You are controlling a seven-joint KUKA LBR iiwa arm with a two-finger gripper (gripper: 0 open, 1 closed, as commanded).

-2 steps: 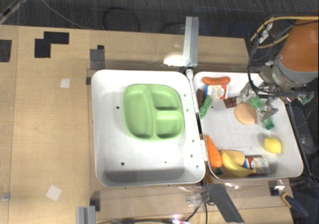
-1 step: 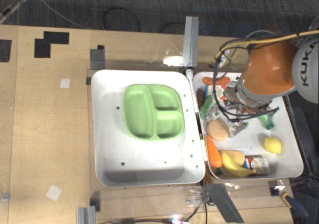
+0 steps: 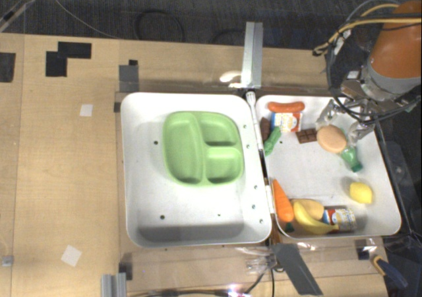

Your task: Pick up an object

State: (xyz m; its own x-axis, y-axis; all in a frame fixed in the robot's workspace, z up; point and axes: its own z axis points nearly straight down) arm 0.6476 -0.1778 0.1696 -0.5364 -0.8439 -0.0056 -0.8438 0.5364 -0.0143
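Note:
My gripper hangs over the top right of the right bin, under the orange-banded wrist. Its two fingers stand open and spread, one near the bin's back wall and one to the right. A tan round bun lies on the bin floor just below and between them; nothing is lifted. Around it lie a brown chocolate piece, a small green bottle and a yellow lemon.
The right bin also holds a red sausage, a small carton, a green pepper, a carrot, a banana and a can. The left bin holds a green divided tray.

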